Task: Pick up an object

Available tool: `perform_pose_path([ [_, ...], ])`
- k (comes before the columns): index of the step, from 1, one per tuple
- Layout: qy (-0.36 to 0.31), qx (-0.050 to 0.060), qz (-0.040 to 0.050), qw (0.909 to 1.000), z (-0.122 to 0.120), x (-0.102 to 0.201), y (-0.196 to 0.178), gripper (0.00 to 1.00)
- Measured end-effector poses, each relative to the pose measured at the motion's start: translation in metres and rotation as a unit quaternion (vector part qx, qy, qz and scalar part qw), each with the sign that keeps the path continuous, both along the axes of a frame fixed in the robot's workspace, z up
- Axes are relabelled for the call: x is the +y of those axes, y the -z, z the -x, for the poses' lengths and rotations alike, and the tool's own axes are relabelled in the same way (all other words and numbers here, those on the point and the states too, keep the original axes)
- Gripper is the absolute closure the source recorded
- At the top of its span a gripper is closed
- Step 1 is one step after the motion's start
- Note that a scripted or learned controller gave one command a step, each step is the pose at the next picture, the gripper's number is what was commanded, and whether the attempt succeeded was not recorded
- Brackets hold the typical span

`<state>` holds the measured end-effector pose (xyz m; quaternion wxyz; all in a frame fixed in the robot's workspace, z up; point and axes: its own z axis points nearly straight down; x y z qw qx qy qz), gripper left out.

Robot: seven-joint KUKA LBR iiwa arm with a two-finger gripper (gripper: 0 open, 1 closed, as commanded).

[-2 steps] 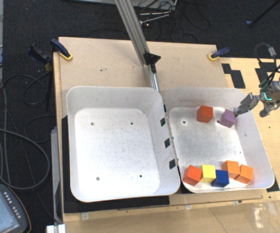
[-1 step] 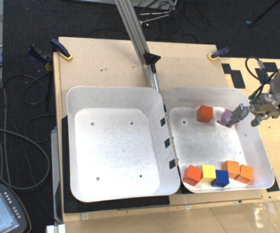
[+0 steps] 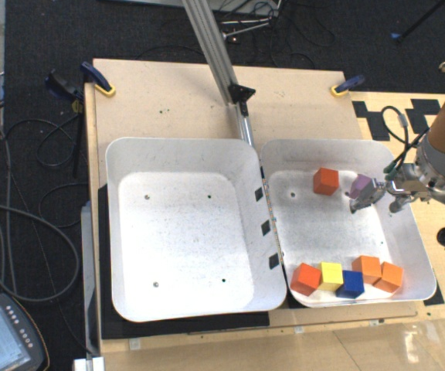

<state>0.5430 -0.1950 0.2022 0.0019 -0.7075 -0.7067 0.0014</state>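
My gripper (image 3: 377, 201) hangs over the right bin (image 3: 412, 230), near its right wall, open, with its two fingers spread apart. A small purple block (image 3: 359, 183) lies right beside the left finger (image 3: 361, 199), on its outer upper side and not between the two. An orange cube (image 3: 326, 181) sits a little further left in the same bin. Along the bin's front wall lie an orange block (image 3: 307, 277), a yellow cube (image 3: 331, 273), a blue cube (image 3: 352, 283) and two more orange blocks (image 3: 369, 267) (image 3: 392, 275).
The left bin (image 3: 118, 207) stands beside the right one, with a raised divider (image 3: 265, 207) where they meet. A metal pole (image 3: 211, 41) slants across the back of the bench. Clamps sit at the bench's rear corners (image 3: 99, 79) (image 3: 347, 86).
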Motion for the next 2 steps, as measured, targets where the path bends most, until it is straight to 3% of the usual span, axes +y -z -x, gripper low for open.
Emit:
perform_pose_path([
  [1, 0.0, 0.001, -0.0005, 1.0, 0.001, -0.002, 0.064, 0.0],
  [2, 0.0, -0.003, 0.0009, 1.0, -0.001, -0.002, 0.05, 1.0],
])
